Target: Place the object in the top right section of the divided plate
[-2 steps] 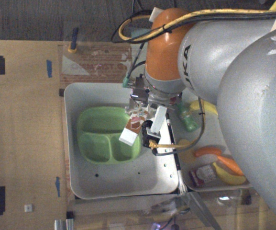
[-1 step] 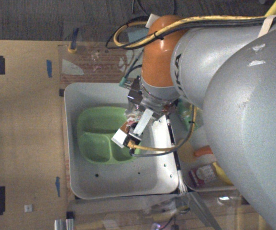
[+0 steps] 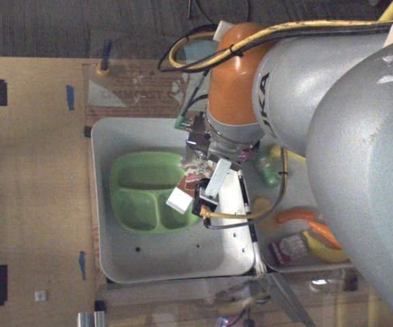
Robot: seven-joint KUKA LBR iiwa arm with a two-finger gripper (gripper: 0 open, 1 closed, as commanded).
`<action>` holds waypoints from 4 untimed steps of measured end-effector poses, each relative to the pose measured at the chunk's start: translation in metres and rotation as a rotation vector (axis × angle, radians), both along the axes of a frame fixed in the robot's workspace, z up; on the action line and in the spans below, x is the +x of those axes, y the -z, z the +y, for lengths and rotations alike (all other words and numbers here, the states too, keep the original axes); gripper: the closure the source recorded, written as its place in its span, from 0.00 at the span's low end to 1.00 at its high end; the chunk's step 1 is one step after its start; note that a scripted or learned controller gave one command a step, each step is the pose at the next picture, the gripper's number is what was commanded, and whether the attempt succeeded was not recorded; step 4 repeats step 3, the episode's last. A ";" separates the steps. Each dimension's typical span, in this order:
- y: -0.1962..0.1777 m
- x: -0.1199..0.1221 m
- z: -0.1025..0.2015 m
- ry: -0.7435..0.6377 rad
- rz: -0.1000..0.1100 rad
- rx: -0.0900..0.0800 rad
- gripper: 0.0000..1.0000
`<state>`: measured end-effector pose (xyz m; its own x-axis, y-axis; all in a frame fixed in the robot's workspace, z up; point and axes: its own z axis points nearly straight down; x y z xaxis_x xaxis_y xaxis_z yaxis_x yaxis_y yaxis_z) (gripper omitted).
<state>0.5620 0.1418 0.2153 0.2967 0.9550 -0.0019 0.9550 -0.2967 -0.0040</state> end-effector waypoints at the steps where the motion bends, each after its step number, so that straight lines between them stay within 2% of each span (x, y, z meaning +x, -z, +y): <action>1: 0.077 0.007 0.000 -0.024 -0.002 0.001 1.00; 2: 0.063 0.023 0.023 -0.383 -0.005 0.002 1.00; 3: 0.084 0.064 0.035 -0.477 -0.005 0.001 1.00; 4: 0.084 0.064 0.035 -0.477 -0.005 0.001 1.00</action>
